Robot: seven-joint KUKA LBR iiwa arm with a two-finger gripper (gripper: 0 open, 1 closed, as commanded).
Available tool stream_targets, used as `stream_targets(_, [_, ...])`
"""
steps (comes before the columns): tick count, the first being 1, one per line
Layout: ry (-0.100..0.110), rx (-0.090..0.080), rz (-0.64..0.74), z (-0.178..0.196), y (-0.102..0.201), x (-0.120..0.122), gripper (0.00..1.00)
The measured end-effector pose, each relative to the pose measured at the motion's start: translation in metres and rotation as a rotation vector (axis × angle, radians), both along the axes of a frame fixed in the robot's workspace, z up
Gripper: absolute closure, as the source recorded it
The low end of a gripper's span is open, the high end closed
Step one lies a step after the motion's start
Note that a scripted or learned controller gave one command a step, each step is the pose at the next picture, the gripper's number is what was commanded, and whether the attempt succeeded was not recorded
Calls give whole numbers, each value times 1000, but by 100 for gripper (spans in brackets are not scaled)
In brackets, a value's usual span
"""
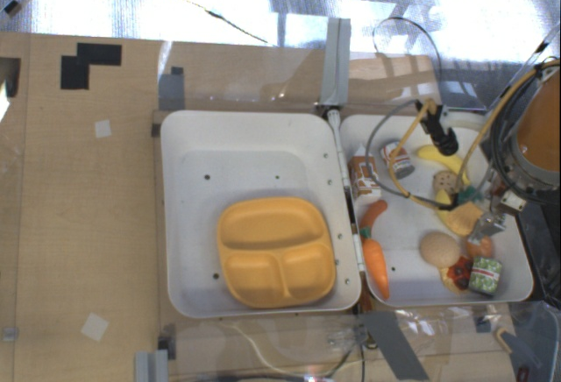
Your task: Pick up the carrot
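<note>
I'm seeing the carrot lying at the right bin's 7 o'clock corner, well apart from the claw hovering at its 3 o'clock; I cannot tell the claw's opening. A tan egg-shaped piece is sitting between them. A glossy yellow 3-compartment tray is resting in the left bin

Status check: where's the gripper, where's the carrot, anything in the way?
Gripper low over right bin's right side, nothing seen held. Orange carrot with green top lying at right white bin's left wall, apart from gripper. Reddish sausage just above carrot's top.
</note>
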State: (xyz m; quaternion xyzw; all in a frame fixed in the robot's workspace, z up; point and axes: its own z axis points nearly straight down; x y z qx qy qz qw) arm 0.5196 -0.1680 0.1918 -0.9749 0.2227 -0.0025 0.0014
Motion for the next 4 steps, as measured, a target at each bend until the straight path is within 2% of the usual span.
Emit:
stream_targets(1, [-8,2,93,66,75,60,100])
stream_targets(2, [5,1,165,-18,-27,97,100])
stream_targets(3, [0,-1,249,-62,-37,59,100])
stream_targets(4, [-15,-5,248,123,11,63,100])
